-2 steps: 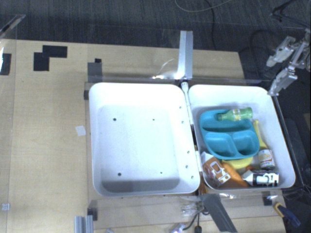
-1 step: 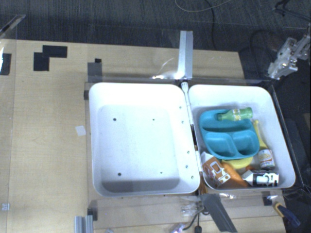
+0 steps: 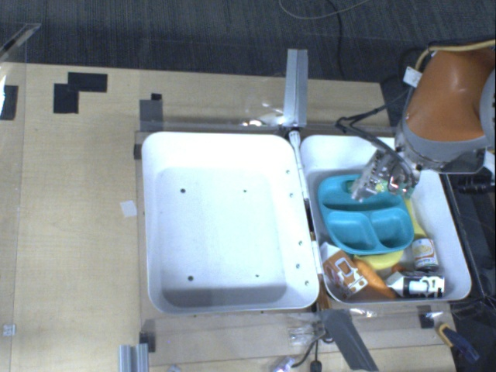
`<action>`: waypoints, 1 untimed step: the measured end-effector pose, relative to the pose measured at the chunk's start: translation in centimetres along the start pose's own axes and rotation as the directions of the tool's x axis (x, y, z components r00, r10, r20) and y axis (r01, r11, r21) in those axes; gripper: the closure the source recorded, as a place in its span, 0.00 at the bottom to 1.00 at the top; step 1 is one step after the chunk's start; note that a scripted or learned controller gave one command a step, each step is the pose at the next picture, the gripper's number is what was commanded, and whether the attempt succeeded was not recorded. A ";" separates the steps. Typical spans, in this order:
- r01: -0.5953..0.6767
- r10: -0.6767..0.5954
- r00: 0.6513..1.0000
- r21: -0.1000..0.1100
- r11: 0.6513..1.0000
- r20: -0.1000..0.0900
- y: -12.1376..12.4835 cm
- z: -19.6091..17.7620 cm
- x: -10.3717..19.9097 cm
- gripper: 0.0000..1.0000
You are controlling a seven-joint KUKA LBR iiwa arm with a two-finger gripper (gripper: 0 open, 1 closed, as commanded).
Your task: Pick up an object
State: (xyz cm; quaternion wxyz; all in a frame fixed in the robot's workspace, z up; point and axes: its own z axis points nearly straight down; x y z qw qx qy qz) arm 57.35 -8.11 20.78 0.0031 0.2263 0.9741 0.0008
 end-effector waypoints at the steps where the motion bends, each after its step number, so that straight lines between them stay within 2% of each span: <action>1: 0.192 -0.192 0.981 -0.002 0.981 0.005 7.3 -10.5 1.5 1.00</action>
